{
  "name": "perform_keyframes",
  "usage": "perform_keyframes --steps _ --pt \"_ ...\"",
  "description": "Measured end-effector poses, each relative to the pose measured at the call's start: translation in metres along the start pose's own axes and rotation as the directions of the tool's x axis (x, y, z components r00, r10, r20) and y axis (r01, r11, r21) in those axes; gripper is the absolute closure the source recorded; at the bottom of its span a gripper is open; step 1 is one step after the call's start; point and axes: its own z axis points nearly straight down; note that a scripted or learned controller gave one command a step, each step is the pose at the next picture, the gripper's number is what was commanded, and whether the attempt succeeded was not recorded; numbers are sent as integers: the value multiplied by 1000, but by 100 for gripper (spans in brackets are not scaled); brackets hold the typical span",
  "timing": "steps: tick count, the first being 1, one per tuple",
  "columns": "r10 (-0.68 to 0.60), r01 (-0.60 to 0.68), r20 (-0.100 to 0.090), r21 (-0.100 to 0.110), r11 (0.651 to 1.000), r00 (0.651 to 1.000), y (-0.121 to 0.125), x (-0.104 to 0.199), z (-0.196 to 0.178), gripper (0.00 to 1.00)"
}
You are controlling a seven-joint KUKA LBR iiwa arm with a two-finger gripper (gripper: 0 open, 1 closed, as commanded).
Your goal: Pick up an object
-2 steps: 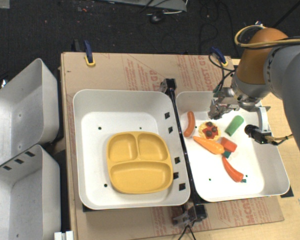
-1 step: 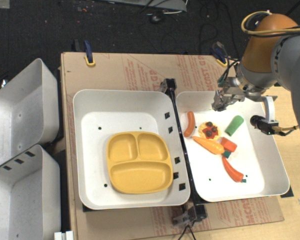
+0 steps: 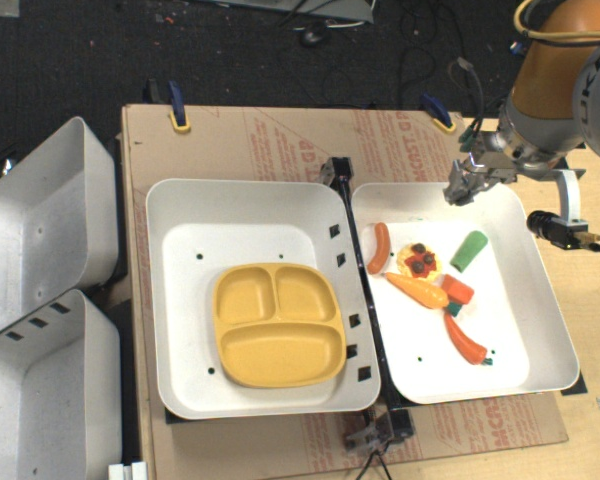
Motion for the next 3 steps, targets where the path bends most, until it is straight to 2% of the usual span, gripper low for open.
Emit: perform_keyframes --steps 1,3 --pt "-2 2 -2 4 1000 1000 1 0 -11 100" --pt "-8 8 -4 8 1000 1000 4 121 -6 100"
